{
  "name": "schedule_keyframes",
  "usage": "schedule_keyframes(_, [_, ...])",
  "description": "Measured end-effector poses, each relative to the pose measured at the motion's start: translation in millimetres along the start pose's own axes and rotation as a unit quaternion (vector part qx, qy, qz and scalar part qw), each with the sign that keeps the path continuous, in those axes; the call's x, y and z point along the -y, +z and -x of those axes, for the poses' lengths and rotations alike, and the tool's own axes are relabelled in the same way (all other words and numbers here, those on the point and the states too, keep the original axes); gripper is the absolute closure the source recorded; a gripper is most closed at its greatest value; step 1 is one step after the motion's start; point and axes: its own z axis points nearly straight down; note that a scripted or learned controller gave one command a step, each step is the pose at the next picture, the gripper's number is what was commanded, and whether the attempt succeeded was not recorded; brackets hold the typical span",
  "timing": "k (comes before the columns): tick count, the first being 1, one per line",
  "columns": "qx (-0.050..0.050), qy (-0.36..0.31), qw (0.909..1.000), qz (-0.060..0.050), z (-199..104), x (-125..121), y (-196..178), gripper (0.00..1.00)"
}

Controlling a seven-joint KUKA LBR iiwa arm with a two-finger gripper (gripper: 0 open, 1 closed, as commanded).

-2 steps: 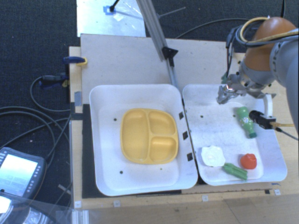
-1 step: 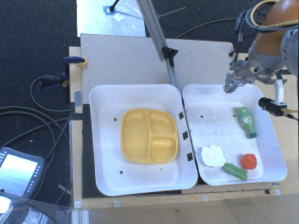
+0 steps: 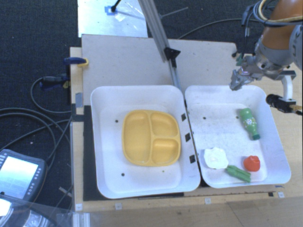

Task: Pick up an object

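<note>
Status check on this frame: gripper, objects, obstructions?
Gripper above right bin's far rim, nothing visibly held. Green bottle nearest, lying free. Path unobstructed.

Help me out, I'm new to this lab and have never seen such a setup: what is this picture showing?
One camera looks down at a slant on a bench. The grey robot arm with the orange band reaches in from the right; its gripper hovers above the far edge of the right bin, with nothing seen held. That bin contains a green bottle, a red tomato-like toy, a white piece and a small green vegetable-like toy. The left bin holds a yellow divided plate.
</note>
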Motion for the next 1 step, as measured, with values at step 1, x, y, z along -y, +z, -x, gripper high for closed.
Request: schedule_keyframes(1, [-0.001, -0.001, 1.0000, -0.002, -51.6, 21.1, -11.8, 1.00])
